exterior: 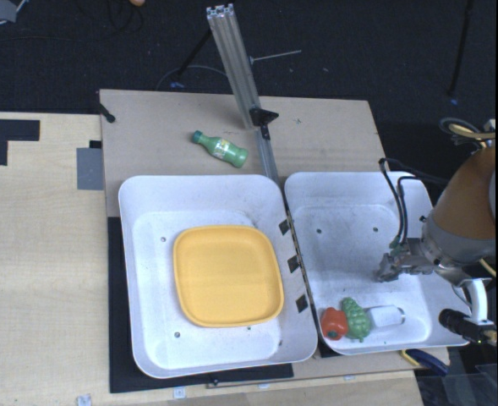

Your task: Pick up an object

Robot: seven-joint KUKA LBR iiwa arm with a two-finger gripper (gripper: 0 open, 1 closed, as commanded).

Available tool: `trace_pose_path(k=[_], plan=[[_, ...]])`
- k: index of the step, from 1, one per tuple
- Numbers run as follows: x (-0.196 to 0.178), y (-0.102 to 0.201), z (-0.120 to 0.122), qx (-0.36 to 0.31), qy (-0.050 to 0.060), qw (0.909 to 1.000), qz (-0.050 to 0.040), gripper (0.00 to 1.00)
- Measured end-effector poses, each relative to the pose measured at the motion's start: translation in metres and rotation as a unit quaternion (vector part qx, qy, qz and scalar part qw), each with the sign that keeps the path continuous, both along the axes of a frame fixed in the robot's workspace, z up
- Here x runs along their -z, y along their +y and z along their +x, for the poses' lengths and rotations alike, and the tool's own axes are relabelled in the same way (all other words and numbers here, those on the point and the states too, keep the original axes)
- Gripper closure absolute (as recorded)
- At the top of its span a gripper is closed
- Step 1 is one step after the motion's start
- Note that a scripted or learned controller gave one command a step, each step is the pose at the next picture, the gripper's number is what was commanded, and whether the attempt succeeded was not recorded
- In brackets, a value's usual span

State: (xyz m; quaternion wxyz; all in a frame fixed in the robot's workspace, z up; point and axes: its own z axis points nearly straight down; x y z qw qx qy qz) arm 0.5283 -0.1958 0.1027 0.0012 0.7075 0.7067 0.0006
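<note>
Camera view looks down on two white bins side by side, so quick rundown. Left bin [143,227] has a yellow plate [228,275] lying flat in the middle. Right bin [342,201] has a little cluster at its near edge: a red item [334,322] touching a green leafy-looking item [357,319], with a white item [385,316] right beside that. The gripper [390,269] sits low over the right bin's floor, a bit above that cluster and not touching it. Honestly can't tell how the pincer is set, it's too small and dark. Behind the bins, a green bottle [221,148] lies on its side on the bench [333,134].
</note>
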Motion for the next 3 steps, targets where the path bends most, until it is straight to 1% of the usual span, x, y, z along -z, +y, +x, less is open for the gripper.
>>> trace_pose_path(k=[1,2,3], plan=[[-0.043,0.005,0.002,-0.001,0.0,1.0,0.0,1.0],[-0.104,0.009,0.005,-0.001,-0.001,1.0,-0.0002,1.0],[-0.118,0.009,0.006,0.0,0.001,1.0,0.0003,1.0]])
